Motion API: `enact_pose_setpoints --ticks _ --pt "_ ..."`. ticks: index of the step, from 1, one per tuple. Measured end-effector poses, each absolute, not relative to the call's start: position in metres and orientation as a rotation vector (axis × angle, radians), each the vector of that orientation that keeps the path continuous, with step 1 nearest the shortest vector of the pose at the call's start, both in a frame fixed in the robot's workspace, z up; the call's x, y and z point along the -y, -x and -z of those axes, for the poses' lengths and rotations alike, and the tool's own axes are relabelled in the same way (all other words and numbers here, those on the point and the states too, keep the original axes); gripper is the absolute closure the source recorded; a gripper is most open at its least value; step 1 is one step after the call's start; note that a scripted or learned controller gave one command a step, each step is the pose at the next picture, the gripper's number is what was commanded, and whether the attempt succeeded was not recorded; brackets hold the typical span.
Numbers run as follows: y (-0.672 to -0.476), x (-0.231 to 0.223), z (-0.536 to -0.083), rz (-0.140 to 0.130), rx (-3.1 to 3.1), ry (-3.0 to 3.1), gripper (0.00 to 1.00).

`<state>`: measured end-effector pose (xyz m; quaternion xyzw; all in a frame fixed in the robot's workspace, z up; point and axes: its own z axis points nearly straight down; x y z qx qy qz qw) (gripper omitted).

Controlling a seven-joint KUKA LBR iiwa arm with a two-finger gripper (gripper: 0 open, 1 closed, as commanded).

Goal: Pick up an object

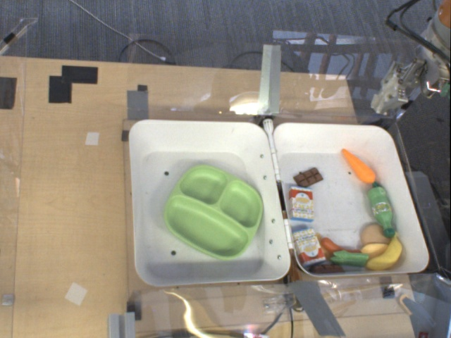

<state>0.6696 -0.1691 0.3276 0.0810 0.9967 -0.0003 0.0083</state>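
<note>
Gripper (399,83) — above the right bin's (394,146) far corner, touching nothing.

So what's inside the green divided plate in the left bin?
The green divided plate shows three compartments, all bare green with no food in them. It lies in the left bin; the bin floor beneath it is covered. The toy food sits in the right bin.

Upper carton (301,204) at the right bin's left wall: red and white printing, too small to read.
Lower carton (307,242) just below it: blue and white printing, unreadable.
Green bottle (381,208) at the bin's right side: pale label, nothing legible.
</note>
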Motion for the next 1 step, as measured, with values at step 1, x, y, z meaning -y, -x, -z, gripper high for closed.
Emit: enact_pose_setpoints --ticks 1 --pt "-0.6510 0.1186 -0.2802 -0.003 -3.098 -0.467 1.00"
